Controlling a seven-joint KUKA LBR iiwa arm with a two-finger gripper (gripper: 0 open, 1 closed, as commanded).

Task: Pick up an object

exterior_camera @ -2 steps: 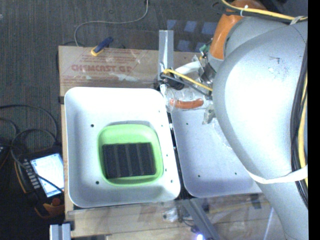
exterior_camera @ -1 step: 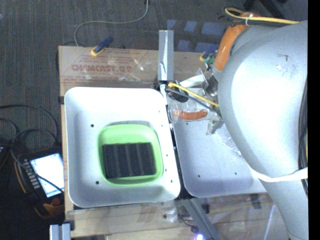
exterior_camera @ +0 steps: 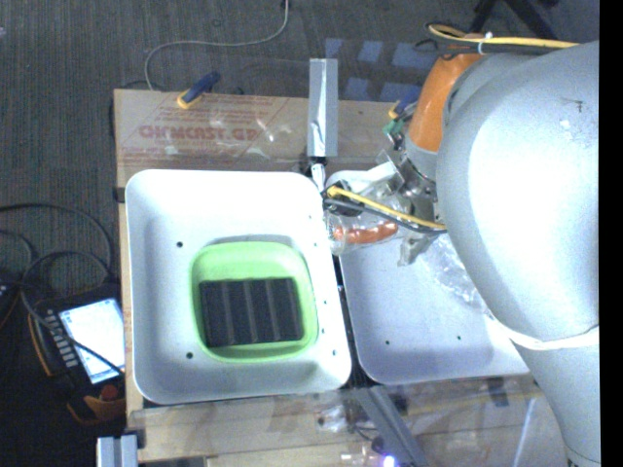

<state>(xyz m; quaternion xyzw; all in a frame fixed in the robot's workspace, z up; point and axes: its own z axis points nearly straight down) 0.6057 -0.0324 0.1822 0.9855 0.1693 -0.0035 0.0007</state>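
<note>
An orange, sausage-shaped object (exterior_camera: 365, 232) lies in the right bin (exterior_camera: 419, 348) near its upper left corner, its long axis running roughly left to right, just beside the wall shared with the left bin (exterior_camera: 156, 222). The end effector (exterior_camera: 414, 217) hangs close above it at the end of the grey arm (exterior_camera: 526, 193); its opening cannot be made out. A green tray (exterior_camera: 255, 300) with dark slots sits in the left bin. The wooden surface (exterior_camera: 214, 129) stands on grey carpet (exterior_camera: 78, 27) strewn with cables.
</note>
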